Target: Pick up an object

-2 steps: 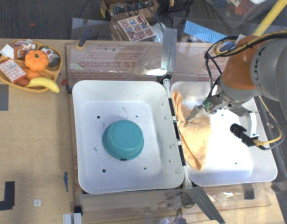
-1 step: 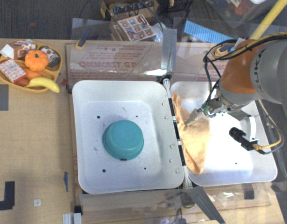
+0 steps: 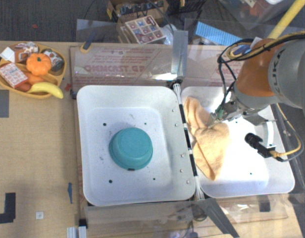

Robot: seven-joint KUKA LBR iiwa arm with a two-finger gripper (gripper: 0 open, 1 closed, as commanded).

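Teal bowl (image 3: 131, 148): upside down, left bin (image 3: 93, 103) | yellow cloth (image 3: 207, 140): crumpled, soft, right bin (image 3: 281, 180) | end effector (image 3: 218, 117): touching cloth's top; finger state unclear

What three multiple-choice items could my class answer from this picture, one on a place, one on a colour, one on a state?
1. Where does the bowl sit? A. left bin B. right bin C. bench
2. What colour is the cloth? A. blue B. yellow-tan C. red
3. How does the cloth lie? A. folded square B. crumpled C. rolled up

Key: 1 A, the teal bowl rests in the left bin. 2 B, the cloth in the right bin is yellow-tan. 3 B, it lies in uneven folds under the gripper.
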